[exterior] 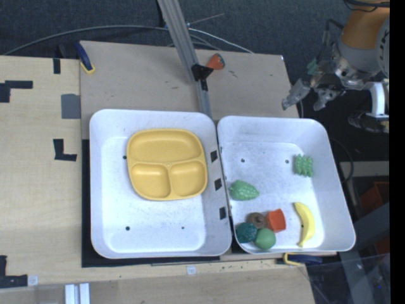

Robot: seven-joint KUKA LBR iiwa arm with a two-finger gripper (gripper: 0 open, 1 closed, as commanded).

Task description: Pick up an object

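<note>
Clearly the gripper (pixel 314 94) hangs open and empty beyond the right bin (pixel 324 135); best descend squarely over the isolated green grapes (pixel 303 164).

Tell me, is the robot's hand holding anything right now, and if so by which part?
Nothing is held. The hand hangs above the far right corner of the right bin, with nothing between its fingers; the toys lie in the bin.

Even, soft overhead light, faint shadows, mild glare on white bins (pixel 101 170), slightly grainy focus.
</note>
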